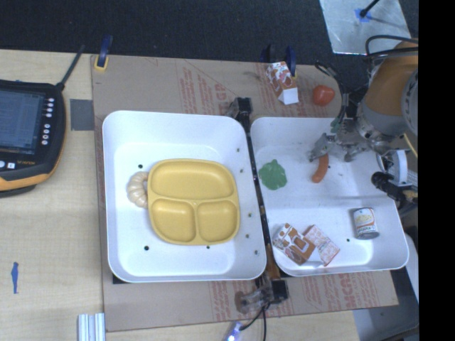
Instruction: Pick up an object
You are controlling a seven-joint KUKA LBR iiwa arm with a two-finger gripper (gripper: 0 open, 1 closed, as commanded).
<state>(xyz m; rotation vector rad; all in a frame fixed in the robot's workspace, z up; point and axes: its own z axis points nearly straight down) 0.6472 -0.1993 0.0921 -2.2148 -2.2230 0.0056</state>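
The right bin (398, 258) holds a small can (365, 223) and printed packets (306, 243) at its near edge. Further back, the gripper (337, 148) hovers with fingers spread wide, just beside an orange carrot-like piece (320, 169). The step appears to be the approach. The piece's long axis runs near to far, tilted slightly right. The next move calls for centring, descending, then closing.

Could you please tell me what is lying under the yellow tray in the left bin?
A beige object pokes out from under the yellow tray's left edge; the rest of it is covered.
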